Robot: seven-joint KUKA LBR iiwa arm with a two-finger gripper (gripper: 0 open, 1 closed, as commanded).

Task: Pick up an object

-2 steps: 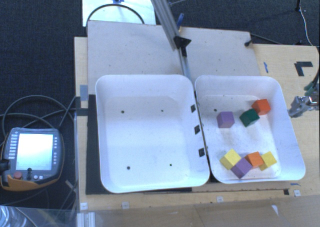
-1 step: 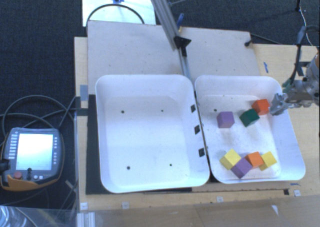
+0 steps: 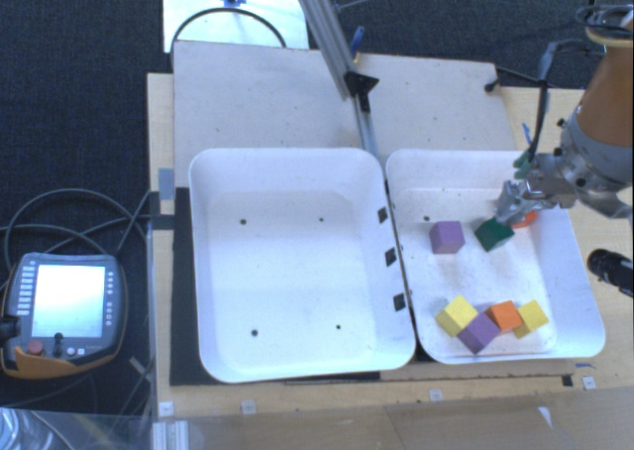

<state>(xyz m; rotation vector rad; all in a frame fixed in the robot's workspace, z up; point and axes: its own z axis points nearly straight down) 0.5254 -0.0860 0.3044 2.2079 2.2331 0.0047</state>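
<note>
left bin point(image 3: 228, 240) | right bin point(image 3: 575, 339): purple block point(image 3: 447, 237) mid; yellow, purple, orange, yellow blocks point(image 3: 492, 319) near edge | green block point(image 3: 493, 234) just below gripper point(image 3: 517, 202), far right | grip on it: cannot tell

Bins: 2 white, side by side, left bin point(image 3: 213, 240) & right bin point(image 3: 580, 334). Blocks: 6 clearly visible, all in right bin. Purple x2, one block point(image 3: 447, 237) near the middle, one point(image 3: 478, 331) in the front cluster. Yellow x2 point(image 3: 458, 314) & point(image 3: 533, 316). Orange x1 point(image 3: 506, 315). Green x1 point(image 3: 493, 234), just by the gripper point(image 3: 517, 202). Poss. a 7th: small orange-red bit point(image 3: 526, 219) under the gripper, can't tell what it is. Arm x1, gripper x1. Handheld pendant w/ screen point(image 3: 61, 314) x1, left of bench.
</note>
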